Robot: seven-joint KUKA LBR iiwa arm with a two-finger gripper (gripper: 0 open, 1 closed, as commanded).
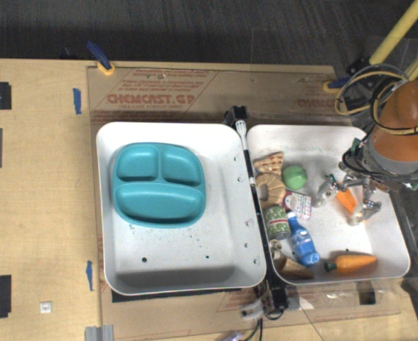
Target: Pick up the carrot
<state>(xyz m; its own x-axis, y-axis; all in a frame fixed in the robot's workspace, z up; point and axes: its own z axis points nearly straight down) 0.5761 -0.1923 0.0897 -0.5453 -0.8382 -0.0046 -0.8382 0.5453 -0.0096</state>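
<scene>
The carrot (355, 263), orange with a dark green stub at its left end, lies flat near the front right corner of the right bin (323, 139). My gripper (348, 199) hangs over the right middle of that bin, well behind the carrot and apart from it. Its metal fingers (328, 189) are spread open, one to the left and one to the lower right. A small orange piece (346, 202) sits in the gap between them, and I cannot tell whether either finger touches it.
Along the right bin's left side lie a green ball (295, 177), a waffle-like piece (269, 163), a small can (276, 221) and a blue bottle (303, 245). A teal divided plate (159, 184) sits in the left bin (173, 261). Cables (358, 91) hang behind the arm.
</scene>
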